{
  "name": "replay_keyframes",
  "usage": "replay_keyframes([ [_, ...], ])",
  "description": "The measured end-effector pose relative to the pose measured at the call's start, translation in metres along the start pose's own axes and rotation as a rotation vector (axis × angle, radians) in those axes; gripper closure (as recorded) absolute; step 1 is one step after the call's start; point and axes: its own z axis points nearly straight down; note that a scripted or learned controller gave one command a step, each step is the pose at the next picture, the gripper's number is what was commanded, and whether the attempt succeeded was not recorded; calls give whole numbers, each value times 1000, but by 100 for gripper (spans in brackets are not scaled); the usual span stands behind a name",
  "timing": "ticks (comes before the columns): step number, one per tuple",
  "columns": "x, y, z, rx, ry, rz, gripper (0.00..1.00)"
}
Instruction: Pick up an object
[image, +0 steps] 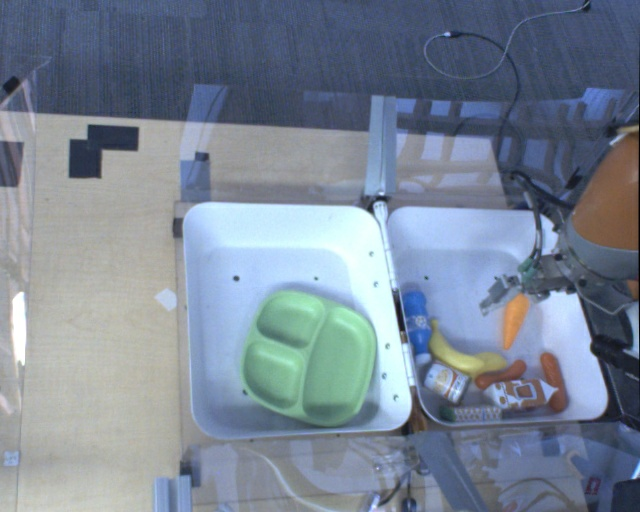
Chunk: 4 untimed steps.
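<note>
While the gripper (508, 291) hangs over the right bin (455, 240), an orange carrot (514, 319) stands nearly upright just beneath, tapered end down; whether the jaws clasp it, I cannot tell.

Both white bins (290, 235) look like smooth, faintly glossy plastic. The green divided plate (310, 357) is matt plastic. The bench (100, 300) shows pale wood grain.
</note>
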Motion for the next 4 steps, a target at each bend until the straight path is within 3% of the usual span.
replay_keyframes([
  [1,-1,16,92,-10,-4,-58,0],
  [2,17,46,21,1,1,240,0],
  [3,13,16,93,-7,-1,70,0],
  [4,14,19,80,-15,-1,66,100],
])
